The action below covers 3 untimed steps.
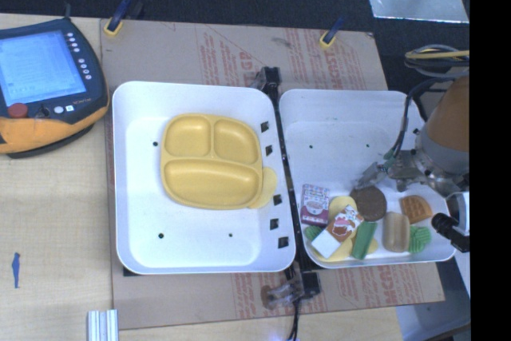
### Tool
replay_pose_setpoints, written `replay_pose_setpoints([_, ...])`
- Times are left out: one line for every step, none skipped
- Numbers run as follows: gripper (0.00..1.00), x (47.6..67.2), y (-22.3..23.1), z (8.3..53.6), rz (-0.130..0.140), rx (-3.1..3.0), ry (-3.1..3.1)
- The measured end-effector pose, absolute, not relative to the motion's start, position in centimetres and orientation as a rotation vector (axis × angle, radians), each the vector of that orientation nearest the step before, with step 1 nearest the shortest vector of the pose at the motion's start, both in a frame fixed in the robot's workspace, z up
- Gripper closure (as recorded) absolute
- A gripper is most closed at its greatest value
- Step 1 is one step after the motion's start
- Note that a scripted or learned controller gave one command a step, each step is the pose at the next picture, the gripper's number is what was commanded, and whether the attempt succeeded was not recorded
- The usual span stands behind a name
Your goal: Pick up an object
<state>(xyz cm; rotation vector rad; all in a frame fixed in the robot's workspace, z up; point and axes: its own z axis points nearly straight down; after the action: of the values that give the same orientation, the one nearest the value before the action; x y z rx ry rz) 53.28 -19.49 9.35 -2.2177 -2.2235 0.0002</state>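
The pincer [382,172] sits at right (open or closed, I cannot tell); packed toys [363,224] could slip away.

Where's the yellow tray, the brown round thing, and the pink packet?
yellow tray [211,161]: camera view, on its middle ridge.
brown round thing [370,203]: camera view, on its top face.
pink packet [314,204]: camera view, on its front.
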Motion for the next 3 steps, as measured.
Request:
replay_pose_setpoints([0.0,60.5,-12.5,9.3,-0.001,-2.213,-2.233])
replay_pose_setpoints([0.0,54.7,-19.3,9.2,0.008,-2.221,-2.215])
replay_pose_setpoints([0.0,47.3,-20.4,10.7,0.0,-2.21,-2.218])
